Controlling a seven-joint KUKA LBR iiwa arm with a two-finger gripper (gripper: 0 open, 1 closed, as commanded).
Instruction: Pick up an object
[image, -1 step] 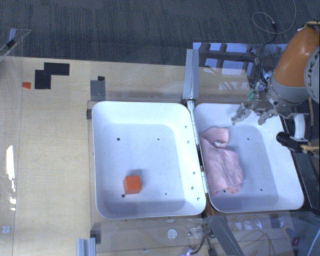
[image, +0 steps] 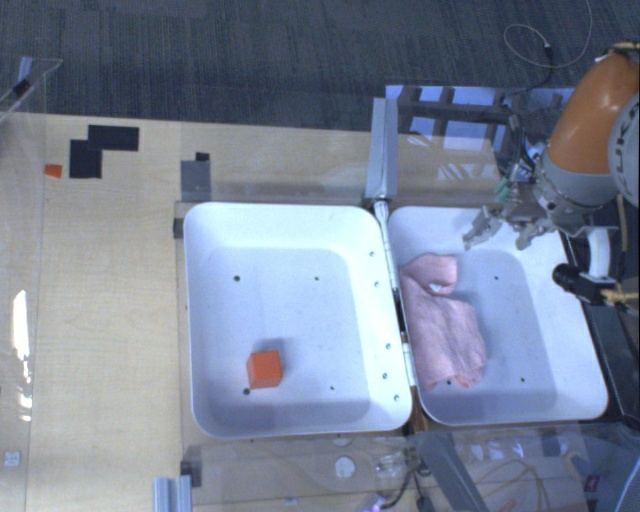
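A small orange cube (image: 265, 369) lies near the front of the left bin (image: 205, 300). A crumpled pink cloth (image: 443, 320) stretches along the left side of the right bin (image: 570, 390). My gripper (image: 503, 231) hangs over the back edge of the right bin, up and to the right of the cloth. Its two fingers are spread apart and nothing sits between them.
A metal divider rail (image: 393, 300) runs between the two bins. Black and orange markers (image: 98, 148) sit on the bench at the far left. A metal frame (image: 440, 110) stands behind the right bin, and the arm's orange band (image: 590, 110) fills the upper right.
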